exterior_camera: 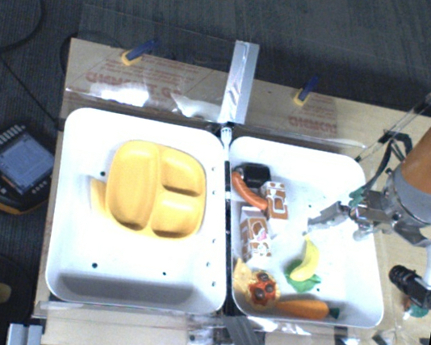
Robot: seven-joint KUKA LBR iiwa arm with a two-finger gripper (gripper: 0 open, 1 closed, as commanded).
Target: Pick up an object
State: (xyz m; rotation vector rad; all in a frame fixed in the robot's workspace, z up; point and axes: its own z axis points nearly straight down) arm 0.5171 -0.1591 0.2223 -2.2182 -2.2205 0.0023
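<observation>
Hovering over rt bin (pixel 357 302), pincer (pixel 331 216) empty, open/shut unclear, banana (pixel 309 261) just below it.

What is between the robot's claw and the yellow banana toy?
In the camera view, just bare white bin floor separates the grey two-finger gripper from the yellow plastic banana with green end below it.

Grey arm (pixel 420 194) with a broad orange band (dark cables alongside).
</observation>
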